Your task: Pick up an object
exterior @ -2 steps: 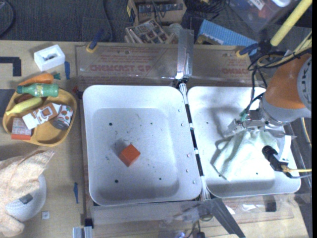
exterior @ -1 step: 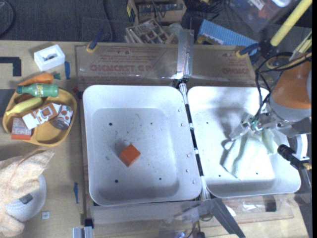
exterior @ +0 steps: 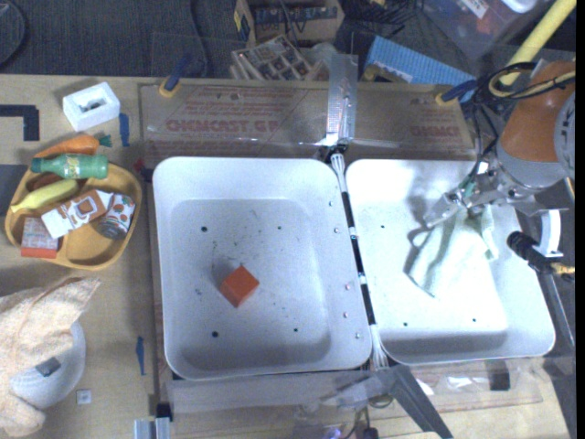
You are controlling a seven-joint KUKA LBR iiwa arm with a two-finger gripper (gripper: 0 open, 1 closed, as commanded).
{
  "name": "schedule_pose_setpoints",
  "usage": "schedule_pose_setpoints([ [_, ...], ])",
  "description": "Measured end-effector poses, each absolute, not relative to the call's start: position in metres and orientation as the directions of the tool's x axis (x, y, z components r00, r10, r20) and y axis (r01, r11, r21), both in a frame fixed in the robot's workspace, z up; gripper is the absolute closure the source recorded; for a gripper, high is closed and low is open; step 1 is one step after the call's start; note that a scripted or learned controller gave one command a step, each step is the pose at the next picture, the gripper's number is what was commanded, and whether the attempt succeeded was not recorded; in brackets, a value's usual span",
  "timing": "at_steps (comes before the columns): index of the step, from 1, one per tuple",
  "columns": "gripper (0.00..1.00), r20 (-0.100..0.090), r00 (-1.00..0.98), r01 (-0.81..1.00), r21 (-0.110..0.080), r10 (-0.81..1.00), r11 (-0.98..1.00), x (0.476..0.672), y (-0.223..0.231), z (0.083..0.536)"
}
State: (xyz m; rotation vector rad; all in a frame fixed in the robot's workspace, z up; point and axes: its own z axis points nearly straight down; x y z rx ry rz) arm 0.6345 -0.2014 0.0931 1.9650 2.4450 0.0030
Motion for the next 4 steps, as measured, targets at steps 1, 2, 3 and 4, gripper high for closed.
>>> schedule_pose_setpoints([
  [1, 0.0, -0.007, -0.379, 0.925, 0.01, 0.926, 0.379, 0.618, -0.148, 0.091],
  [2, 1.0, -0.013, -0.374, 0.927, 0.016, 0.927, 0.374, 0.62, -0.151, 0.103],
  [3, 1.0, -0.002, -0.251, 0.968, 0.003, 0.968, 0.251, 0.628, -0.089, 0.196],
  [4, 1.0, -0.004, -0.388, 0.922, 0.004, 0.922, 0.388, 0.668, -0.105, 0.243],
])
